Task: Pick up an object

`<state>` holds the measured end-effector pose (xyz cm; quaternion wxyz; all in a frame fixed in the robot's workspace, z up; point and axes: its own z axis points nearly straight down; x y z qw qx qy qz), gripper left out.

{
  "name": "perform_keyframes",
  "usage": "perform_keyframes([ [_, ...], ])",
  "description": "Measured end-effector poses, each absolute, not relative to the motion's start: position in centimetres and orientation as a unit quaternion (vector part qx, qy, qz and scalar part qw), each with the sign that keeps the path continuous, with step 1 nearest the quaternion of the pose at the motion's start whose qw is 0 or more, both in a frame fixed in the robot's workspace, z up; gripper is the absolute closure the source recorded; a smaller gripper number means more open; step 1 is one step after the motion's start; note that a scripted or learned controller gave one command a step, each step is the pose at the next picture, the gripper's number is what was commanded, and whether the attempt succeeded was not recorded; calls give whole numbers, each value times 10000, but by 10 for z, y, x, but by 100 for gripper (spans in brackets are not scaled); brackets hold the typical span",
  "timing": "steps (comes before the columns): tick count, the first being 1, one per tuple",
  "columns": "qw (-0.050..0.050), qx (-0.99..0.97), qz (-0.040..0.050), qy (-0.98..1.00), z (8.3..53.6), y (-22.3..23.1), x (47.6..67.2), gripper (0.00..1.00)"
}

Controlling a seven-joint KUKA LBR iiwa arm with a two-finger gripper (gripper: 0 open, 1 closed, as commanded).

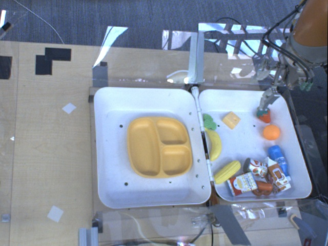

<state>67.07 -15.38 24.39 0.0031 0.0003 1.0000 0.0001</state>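
Gripper [266,106] sits at the far right of the right bin [241,96], fingers pointing down at a small red toy [264,117] and touching or just above it; cannot tell if they are open or closed on it. Orange ball [271,132] lies just near of the toy, cheese wedge [231,120] to its left, yellow tray [159,146] in the left bin [110,137].

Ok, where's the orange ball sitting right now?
The orange ball lies in the right bin near its right wall, just below the gripper and above the blue bottle.
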Motion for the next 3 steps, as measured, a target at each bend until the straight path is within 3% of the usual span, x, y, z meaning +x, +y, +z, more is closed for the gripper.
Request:
perform_keyframes([
  [1, 15, -1070, 0, 9943, 182, -204, 615, 0],
  [2, 62, -2289, -23, 9734, 89, -169, 537, 0],
  [3, 88, -894, 5, 9960, 89, -84, 608, 0],
])
